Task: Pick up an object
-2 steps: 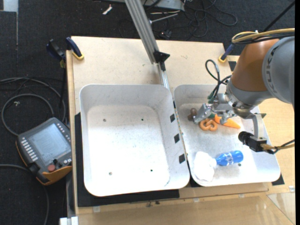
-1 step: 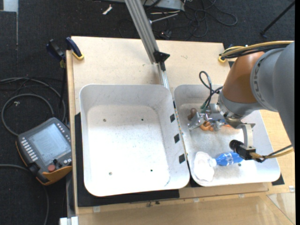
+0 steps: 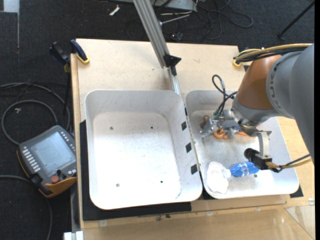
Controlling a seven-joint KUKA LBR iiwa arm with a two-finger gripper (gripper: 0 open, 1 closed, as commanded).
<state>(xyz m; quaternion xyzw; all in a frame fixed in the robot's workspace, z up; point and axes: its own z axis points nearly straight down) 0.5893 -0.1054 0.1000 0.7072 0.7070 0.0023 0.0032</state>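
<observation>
white bins (image 3: 100,101), blue bottle (image 3: 243,169)

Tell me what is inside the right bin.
The right bin holds a blue bottle, a white crumpled item and small orange and brown objects. The arm covers the bin's upper right part.

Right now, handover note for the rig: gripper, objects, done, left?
Gripper: down in the right bin, among the small objects at its far side; finger state not readable from above.
Objects: orange piece and a brownish item by the gripper; blue bottle and white crumpled item at the bin's near side. Left bin beside it.
Done: arm is in over the bin.
Left: no pick confirmed; grasp and lift one object.
</observation>
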